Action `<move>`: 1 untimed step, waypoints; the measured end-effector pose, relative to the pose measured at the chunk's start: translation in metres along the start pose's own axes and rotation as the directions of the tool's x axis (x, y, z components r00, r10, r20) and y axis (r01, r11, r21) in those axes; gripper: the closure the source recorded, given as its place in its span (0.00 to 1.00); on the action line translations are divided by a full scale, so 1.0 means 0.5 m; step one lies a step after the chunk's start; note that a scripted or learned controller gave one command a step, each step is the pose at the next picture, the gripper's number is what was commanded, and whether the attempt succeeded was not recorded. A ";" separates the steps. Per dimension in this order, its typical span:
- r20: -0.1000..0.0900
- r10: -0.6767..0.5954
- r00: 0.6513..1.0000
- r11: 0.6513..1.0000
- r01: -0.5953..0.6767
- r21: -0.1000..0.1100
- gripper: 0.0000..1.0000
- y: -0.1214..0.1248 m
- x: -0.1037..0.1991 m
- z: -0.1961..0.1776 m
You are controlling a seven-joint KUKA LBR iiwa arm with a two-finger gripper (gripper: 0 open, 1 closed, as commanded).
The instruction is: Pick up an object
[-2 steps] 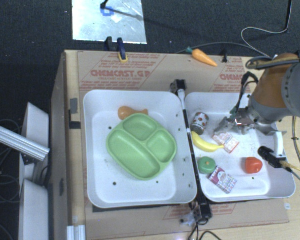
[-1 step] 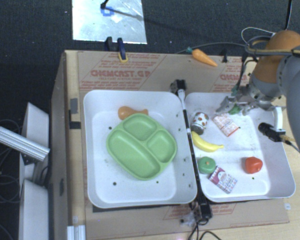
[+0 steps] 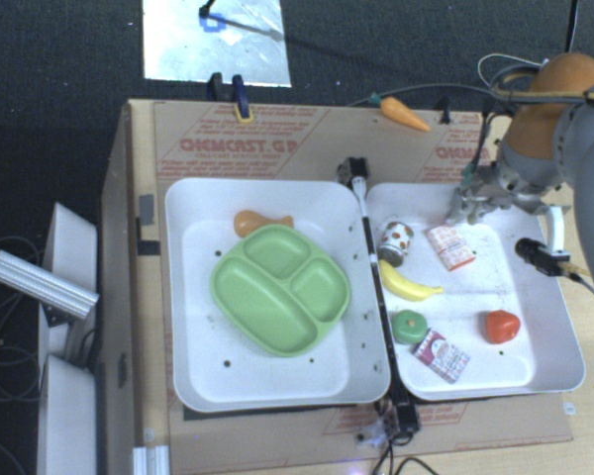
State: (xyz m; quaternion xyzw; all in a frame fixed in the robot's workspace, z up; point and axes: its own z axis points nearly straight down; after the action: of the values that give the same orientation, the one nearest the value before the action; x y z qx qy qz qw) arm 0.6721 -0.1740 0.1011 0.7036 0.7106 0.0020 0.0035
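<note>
Hovering my gripper point(image 3: 470, 209) over the right bin point(image 3: 554, 334), just beside the packet point(image 3: 450, 246); can't tell the jaws' state.

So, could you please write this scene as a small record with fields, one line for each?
arm: enters from the right, claw above the far edge of the right bin
right bin contents: banana, red object, green round object, two small packets, brown-and-white object
left bin contents: green divided plate, orange object
outside bins: carrot
</note>
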 end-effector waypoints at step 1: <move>0.000 -0.001 1.000 1.000 0.001 -0.003 0.00 0.001 0.000 0.000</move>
State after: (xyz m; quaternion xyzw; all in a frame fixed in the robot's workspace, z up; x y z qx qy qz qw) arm 0.6725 -0.1738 0.1012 0.7031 0.7110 0.0028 0.0046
